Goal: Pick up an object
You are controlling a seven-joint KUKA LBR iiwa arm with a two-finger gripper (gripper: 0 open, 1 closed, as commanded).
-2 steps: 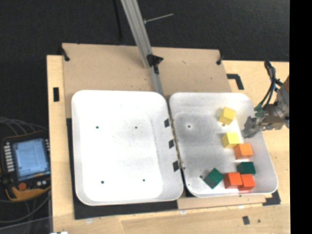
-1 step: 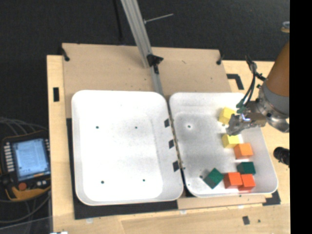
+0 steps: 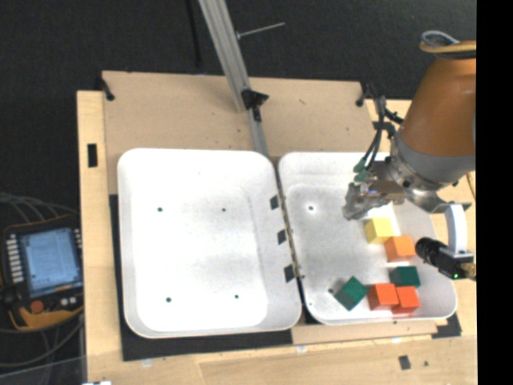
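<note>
Nearest candidate is the yellow block [image 3: 378,228]. It sits in the right bin [image 3: 321,239], just below the tool [image 3: 358,201] and slightly to its right in the camera view, close but not touching as far as I can see. It's roughly cubic, so no real long axis; its faces look turned slightly off the bin walls.

Tool hangs over the upper middle of the right bin, nothing visible between its tips. Can't tell if it's spread or pressed together; too blurred and partly masked by the wrist.

Other blocks fan out farther from the tool in the same direction:
- orange block [image 3: 398,248] just past the yellow one, touching or nearly so
- dark green block [image 3: 405,276] beyond that
- two orange-red blocks [image 3: 394,297] side by side at the bin's near edge
- green block [image 3: 349,293] below the tool, well apart, lying tilted relative to the rest

My read: the next move turns on a short shift toward the yellow block, then a descent. Risk is the orange neighbour crowding one side, so closing across the free faces looks safer.

Left bin [image 3: 200,239] is well away on the tool's far side. Both bins rest on the tabletop [image 3: 184,119].
</note>
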